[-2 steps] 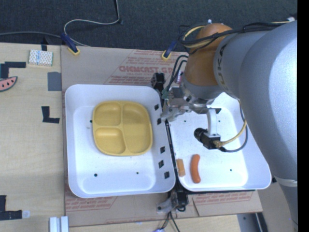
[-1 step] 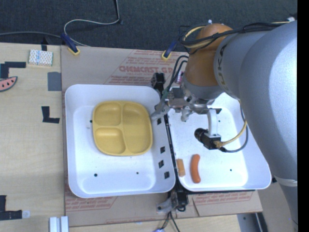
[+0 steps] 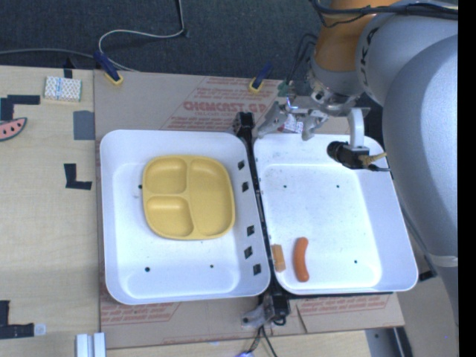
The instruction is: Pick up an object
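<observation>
Camera view shows us a yellow plate (image 3: pixel 188 197) in the bin left of our pincer (image 3: pixel 296 122); nearer the front lie a small brown piece (image 3: pixel 279 256) and a sausage (image 3: pixel 301 259), well apart from it, ungrasped.

**What the view hides or cuts off**

The arm (image 3: pixel 416 110) covers the right bin's (image 3: pixel 387 274) far right corner and part of its right rim, and is itself cut off by the picture's top and right edges. The gripper (image 3: pixel 297 119) sits low over the far rim between the two bins; its metal parts blur together there, too small and cluttered to make out. The printed lettering on the cardboard (image 3: pixel 216 104) at the surface's far edge is partly covered by the bins. A pink object (image 3: pixel 10 129) at the surface's left edge is cut off by the picture. Two cables (image 3: pixel 149 32) run out of the top of the picture.
</observation>
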You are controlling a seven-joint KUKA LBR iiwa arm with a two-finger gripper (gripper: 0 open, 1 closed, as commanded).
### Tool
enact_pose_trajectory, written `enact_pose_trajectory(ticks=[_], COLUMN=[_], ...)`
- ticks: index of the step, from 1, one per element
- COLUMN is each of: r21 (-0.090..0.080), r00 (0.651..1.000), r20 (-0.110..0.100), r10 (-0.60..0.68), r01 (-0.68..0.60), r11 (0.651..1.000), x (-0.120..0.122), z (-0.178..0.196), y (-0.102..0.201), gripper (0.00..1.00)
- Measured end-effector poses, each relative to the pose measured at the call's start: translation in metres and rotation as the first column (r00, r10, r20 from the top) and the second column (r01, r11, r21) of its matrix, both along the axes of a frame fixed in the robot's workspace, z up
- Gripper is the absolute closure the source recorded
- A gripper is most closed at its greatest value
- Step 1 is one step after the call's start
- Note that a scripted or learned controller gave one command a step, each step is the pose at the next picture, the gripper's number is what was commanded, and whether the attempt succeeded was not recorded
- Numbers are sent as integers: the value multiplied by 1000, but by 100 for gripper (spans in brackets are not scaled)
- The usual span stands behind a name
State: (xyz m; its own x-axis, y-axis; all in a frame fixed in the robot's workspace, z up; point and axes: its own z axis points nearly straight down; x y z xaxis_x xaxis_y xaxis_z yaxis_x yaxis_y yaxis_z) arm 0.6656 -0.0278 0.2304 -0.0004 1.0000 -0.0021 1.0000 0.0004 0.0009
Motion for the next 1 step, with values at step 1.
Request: enact_pose_trajectory(ticks=[1], r21=[0], r00=[1000], r20=[-4], r10=[1], r01=[-1], r11=[1000], x=[2], z=[-47], y=[11], gripper=[0])
